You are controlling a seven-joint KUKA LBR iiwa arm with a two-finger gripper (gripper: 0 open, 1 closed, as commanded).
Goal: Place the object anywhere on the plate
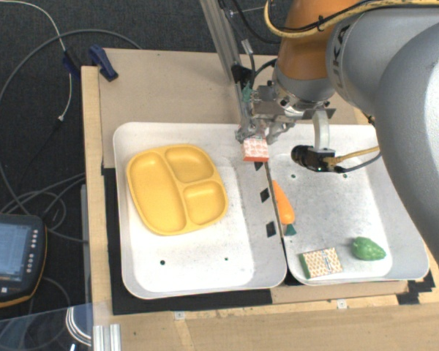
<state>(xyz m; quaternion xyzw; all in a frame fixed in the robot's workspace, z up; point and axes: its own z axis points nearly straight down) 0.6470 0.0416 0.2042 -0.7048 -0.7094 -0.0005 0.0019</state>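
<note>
The desk (95, 196) carries two shallow white bins side by side; the left bin (205, 269) bears the yellow divided plate (177, 188), while the right bin (351, 196) bears a carrot (283, 206), a patterned card (321, 262) and a green lump (369, 249); the grey arm (395, 57) is reached in from the right; the hand (257, 134) is seen above the seam between the bins, near their far edge; a small red-and-white block (256, 149) is seen directly beneath the fingertips and appears to be pinched there, the fingers drawn in narrowly around it, though the contact is partly hidden; the carry is judged to be the step in hand; it is best done by keeping the block lifted clear of the bin rims, travelling left until a compartment lies squarely below, lowering close before release, so that the block is not bounced out over the plate's rim.
</note>
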